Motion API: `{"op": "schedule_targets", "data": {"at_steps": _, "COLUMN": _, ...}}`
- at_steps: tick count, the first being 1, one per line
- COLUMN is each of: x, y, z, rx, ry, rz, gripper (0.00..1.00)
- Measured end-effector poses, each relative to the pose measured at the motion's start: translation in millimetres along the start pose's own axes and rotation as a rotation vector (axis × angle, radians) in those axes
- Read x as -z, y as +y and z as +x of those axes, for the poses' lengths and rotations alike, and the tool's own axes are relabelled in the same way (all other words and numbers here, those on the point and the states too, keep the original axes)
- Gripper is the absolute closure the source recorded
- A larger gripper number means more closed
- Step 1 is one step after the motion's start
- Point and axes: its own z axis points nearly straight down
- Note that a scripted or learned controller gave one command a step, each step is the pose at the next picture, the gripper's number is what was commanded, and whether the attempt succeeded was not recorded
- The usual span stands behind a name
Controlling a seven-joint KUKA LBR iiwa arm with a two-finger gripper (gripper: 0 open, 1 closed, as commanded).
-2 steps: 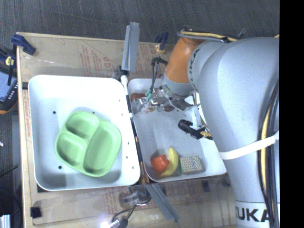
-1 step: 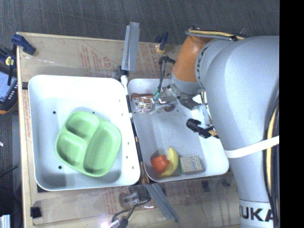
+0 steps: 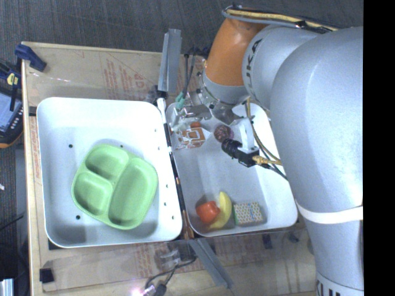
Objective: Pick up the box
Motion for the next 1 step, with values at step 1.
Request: {"op": "schedule_targets", "data": {"at_steps": 1, "x": 100.0, "y": -9.6, "z": -16.8, "rx": 0.358, "ry": -0.001, "rz": -0.003, "gripper": 1.0}}
